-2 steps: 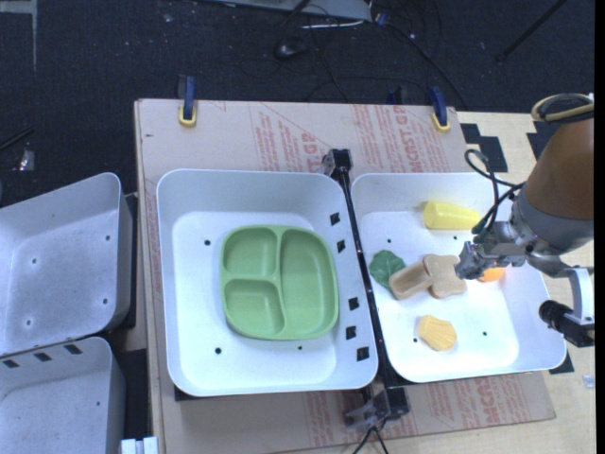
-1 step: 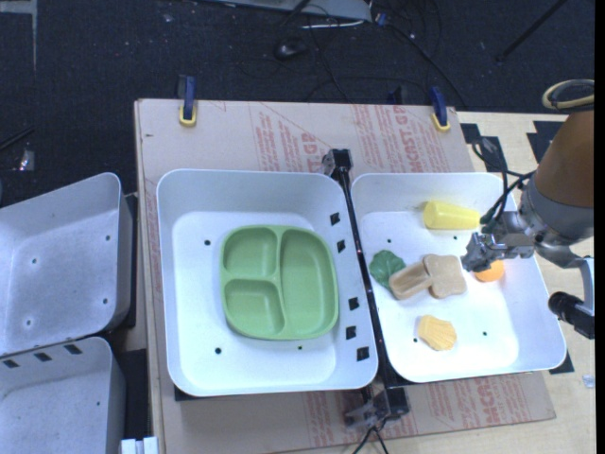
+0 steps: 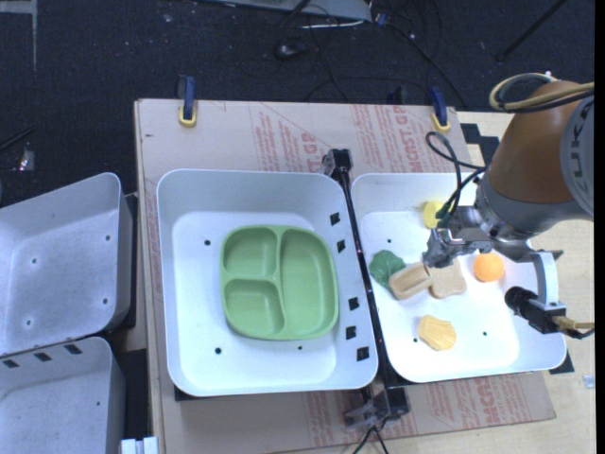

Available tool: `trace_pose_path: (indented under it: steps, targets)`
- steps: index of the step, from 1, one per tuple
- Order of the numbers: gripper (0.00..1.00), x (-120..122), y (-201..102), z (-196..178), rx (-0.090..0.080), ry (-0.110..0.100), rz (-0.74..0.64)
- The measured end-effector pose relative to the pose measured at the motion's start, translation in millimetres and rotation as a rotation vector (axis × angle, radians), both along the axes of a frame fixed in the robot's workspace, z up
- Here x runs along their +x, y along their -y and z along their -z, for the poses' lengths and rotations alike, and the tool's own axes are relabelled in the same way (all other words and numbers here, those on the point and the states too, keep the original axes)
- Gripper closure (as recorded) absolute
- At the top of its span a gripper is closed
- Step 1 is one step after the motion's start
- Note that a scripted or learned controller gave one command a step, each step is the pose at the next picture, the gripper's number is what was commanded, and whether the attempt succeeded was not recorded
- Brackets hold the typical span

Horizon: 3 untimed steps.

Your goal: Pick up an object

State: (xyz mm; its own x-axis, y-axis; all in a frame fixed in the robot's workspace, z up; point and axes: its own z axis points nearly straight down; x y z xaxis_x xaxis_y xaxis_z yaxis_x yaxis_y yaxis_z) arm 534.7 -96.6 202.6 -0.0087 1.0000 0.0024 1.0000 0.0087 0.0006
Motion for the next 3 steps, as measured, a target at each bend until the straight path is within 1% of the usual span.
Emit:
trace_pose_path:
  steps: [1, 2, 3]
  targets:
    - [1.0, 11, -52, 6, -0.001, 0.0, 0.001]
    - [1.0, 25, -108, -10, -0.001, 0.002, 0.001]
    - [1.0, 49, -161, -19, -0.001, 0.002, 0.001]
